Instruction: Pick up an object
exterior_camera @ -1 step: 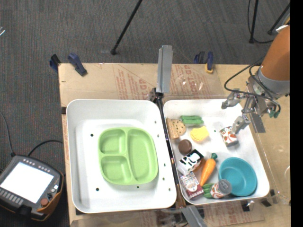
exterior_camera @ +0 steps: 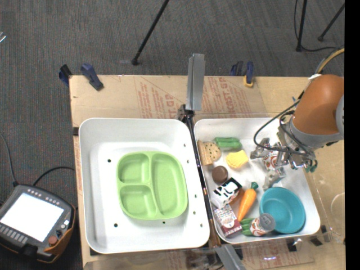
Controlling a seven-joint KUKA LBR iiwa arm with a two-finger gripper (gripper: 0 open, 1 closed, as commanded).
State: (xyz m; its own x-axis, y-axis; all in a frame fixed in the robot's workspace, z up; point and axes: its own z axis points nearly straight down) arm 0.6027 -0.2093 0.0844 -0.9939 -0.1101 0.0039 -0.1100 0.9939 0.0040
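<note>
The tool [exterior_camera: 275, 165] hangs low over the right bin [exterior_camera: 256, 124], just above the teal bowl [exterior_camera: 282, 209] and near the carrot [exterior_camera: 246, 203], seemingly lining up a grab, grip hidden.

Both bins [exterior_camera: 95, 151] smooth white plastic, slight sheen. Divided green tray [exterior_camera: 152, 184] matt plastic. Teal bowl [exterior_camera: 282, 210] glossy plastic. Tabletop [exterior_camera: 140, 94] raw brown cardboard-like board, printed red. Tool [exterior_camera: 279, 161] bare shiny metal with cables. Floor [exterior_camera: 84, 27] dark ribbed carpet.
</note>
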